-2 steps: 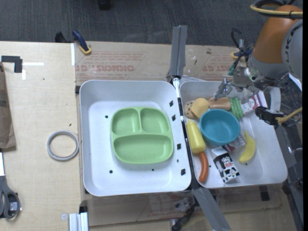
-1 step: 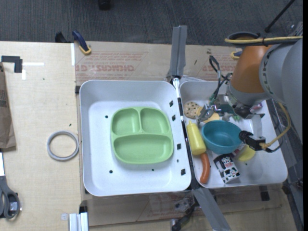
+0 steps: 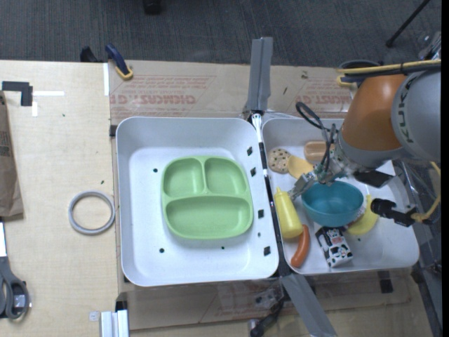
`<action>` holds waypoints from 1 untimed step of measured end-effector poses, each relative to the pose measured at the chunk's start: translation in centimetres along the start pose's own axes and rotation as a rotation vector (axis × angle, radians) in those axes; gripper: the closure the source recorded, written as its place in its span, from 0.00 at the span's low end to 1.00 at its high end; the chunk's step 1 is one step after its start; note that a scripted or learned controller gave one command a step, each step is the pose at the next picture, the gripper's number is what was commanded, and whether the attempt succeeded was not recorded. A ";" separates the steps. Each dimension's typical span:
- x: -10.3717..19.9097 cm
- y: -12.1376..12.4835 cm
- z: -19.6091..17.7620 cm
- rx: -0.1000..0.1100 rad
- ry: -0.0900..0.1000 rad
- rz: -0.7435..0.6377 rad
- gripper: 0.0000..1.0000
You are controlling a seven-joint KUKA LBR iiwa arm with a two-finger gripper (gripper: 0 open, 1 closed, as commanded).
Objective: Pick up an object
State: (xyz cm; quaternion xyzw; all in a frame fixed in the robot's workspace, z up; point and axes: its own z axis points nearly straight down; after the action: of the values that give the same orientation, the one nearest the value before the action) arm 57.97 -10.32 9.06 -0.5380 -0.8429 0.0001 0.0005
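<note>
- My hand (image 3: pixel 317 179) hovers at the blue bowl's (image 3: pixel 333 203) upper-left rim.
- The bowl lies just right and below it.
- I cannot tell my hand's state.

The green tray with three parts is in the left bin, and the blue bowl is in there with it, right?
Not quite. The green tray is in the left bin, but the blue bowl sits in the right bin, as the camera view shows.

I note a grey tape ring (image 3: pixel 92 212) lying flat on the bench (image 3: pixel 56 153), left of the bins. Scissors (image 3: pixel 12 295) sit at the lower left edge; a blue clamp (image 3: pixel 120 62) sits at the back.
</note>
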 end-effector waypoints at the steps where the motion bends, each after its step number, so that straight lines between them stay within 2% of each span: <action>1: -0.1 0.0 -0.8 -0.001 0.000 0.004 1.00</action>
State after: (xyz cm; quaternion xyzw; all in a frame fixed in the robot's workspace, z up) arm 58.04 -10.42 9.87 -0.5398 -0.8418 -0.0003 0.0004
